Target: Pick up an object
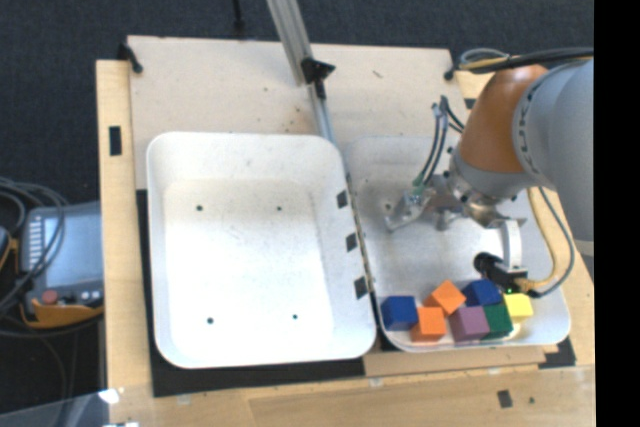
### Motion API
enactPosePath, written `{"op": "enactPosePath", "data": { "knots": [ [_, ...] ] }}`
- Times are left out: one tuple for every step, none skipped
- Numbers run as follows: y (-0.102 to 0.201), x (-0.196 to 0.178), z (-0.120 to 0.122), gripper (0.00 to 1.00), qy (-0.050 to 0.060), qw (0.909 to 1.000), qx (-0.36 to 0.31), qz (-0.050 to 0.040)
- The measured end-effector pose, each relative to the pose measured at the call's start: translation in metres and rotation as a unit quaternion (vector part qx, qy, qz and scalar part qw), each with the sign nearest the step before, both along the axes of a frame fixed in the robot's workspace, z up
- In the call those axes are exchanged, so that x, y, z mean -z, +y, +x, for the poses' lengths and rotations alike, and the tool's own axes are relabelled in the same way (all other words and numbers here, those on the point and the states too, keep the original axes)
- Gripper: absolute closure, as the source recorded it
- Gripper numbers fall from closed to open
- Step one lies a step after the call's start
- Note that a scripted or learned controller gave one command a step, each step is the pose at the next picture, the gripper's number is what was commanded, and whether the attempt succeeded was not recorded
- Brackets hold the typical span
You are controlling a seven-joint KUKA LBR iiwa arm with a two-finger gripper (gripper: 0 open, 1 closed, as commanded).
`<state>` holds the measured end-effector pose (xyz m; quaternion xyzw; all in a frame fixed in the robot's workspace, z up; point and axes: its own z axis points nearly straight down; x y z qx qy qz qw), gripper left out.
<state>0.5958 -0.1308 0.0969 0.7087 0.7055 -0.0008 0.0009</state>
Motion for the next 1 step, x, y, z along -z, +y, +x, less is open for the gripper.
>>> {"op": "enactPosePath", "data": {
  "knots": [
    [-0.0010, -0.0123, 0.0012, 1.00, -0.002, 1.0000, 0.004, 0.0004]
  ]
}}
